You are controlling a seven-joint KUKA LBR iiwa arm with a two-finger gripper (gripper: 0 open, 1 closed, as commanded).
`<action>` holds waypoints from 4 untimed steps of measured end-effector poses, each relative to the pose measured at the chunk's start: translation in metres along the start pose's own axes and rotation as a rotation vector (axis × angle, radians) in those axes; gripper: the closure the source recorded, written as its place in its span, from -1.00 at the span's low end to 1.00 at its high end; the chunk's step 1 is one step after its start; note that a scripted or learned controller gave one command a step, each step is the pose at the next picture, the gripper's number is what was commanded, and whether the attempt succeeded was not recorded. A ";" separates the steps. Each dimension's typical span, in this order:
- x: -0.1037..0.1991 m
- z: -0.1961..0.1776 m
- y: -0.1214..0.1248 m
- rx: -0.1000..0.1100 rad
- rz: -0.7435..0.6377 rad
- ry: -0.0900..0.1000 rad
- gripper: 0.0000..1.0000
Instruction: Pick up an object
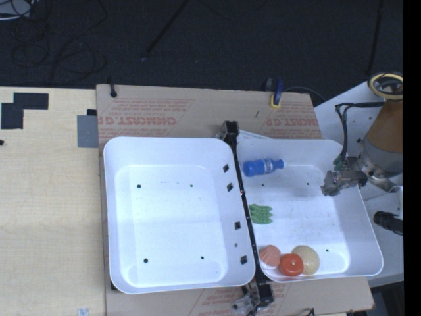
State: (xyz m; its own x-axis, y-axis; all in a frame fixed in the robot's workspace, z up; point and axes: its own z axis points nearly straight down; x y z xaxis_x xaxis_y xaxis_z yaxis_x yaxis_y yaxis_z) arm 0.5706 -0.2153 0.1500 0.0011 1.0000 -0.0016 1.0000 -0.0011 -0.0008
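While the arm reaches in from the right, its gripper point(333, 184) hangs over the right bin's point(355, 242) far right side, fingers too small to read, nothing visibly held. A blue bottle point(262, 167) lies near the bin's back left. A green object point(260, 214) sits by the divider; three round objects point(289, 260) cluster at the front edge.

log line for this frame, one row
phase: approach | gripper: over right bin right side, nothing seen held | blue bottle: top left of bin | green item: left wall | red ball: bottom edge
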 end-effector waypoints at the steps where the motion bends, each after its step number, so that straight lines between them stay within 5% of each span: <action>1: 0.001 -0.011 -0.001 0.002 0.000 0.003 1.00; 4: -0.004 -0.039 -0.003 0.006 0.003 0.005 1.00</action>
State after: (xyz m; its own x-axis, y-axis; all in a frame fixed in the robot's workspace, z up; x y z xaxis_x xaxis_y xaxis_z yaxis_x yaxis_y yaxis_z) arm 0.5678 -0.2188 0.1894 0.0043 1.0000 0.0035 1.0000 -0.0043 -0.0068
